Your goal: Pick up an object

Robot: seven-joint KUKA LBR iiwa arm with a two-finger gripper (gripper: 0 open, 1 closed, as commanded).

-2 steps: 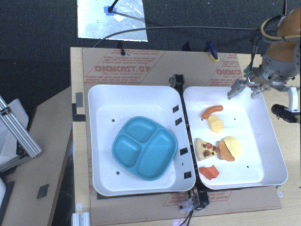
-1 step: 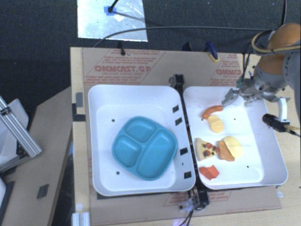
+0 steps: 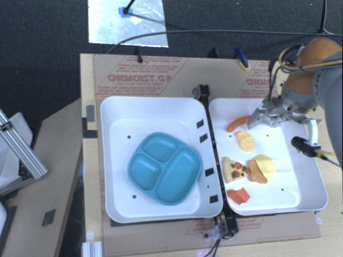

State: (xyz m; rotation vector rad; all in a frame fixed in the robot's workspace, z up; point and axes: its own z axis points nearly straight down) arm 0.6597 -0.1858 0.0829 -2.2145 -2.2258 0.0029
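Several toy foods lie in the right bin (image 3: 308,189). An orange sausage (image 3: 237,123) rests near the back left corner, with a yellow round piece (image 3: 246,141) just in front of it. Further forward are a pizza slice (image 3: 233,169), a yellow and orange piece (image 3: 262,168) and a small red piece (image 3: 238,195). My gripper (image 3: 256,118) hangs low over the back of this bin, right beside the sausage's right end. Whether it touches the sausage cannot be made out.
The left bin (image 3: 115,143) holds a blue divided plate (image 3: 164,167). A black divider (image 3: 210,143) runs between the bins. The arm's grey wrist and orange band (image 3: 316,55) stand over the right bin's back right corner.
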